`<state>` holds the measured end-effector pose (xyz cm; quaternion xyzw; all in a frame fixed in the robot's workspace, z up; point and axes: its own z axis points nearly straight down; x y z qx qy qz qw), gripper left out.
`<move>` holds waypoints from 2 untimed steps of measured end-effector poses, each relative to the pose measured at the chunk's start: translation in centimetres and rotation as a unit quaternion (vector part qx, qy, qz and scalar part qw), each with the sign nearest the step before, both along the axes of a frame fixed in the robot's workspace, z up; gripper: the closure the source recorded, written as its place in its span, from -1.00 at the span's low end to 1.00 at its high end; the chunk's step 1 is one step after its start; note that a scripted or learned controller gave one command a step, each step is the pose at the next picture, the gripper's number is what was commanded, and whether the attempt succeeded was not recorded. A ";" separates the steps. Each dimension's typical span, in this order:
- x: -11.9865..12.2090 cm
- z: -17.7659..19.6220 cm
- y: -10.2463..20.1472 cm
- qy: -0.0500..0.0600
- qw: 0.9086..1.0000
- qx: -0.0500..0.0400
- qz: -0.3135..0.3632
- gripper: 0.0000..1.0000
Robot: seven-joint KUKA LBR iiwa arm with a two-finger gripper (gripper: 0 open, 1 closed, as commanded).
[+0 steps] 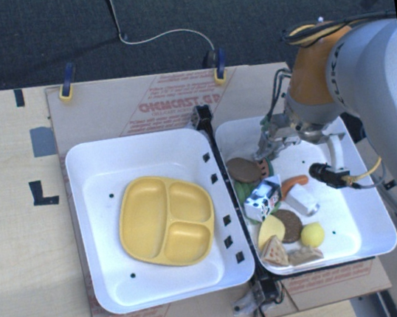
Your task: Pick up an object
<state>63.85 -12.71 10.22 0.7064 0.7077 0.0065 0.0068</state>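
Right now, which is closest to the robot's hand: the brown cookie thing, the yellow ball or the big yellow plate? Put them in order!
In the camera view, from the hand:
1. Brown round piece, just below-left of the hand in the right bin.
2. Yellow ball, lower down, near the right bin's front edge.
3. Yellow divided plate, over in the left bin, farthest away.

From my remote seat I see a pale wooden bench top (pixel 17 242) stretching left, marked with short strips of dark tape (pixel 40 194). A brown printed cardboard sheet (pixel 145 106) lies over it, held at its far edge by a yellow clamp (pixel 67 90) and a blue clamp (pixel 219 65). Beyond the bench lies dark grey carpeted floor (pixel 29 35), crossed by a thin white cable (pixel 164 36). Light is even and soft.
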 end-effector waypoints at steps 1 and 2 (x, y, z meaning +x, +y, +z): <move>0.0 4.8 0.3 0.008 1.000 0.000 0.000 1.00; -0.1 4.4 0.3 0.010 1.000 0.000 0.000 -1.00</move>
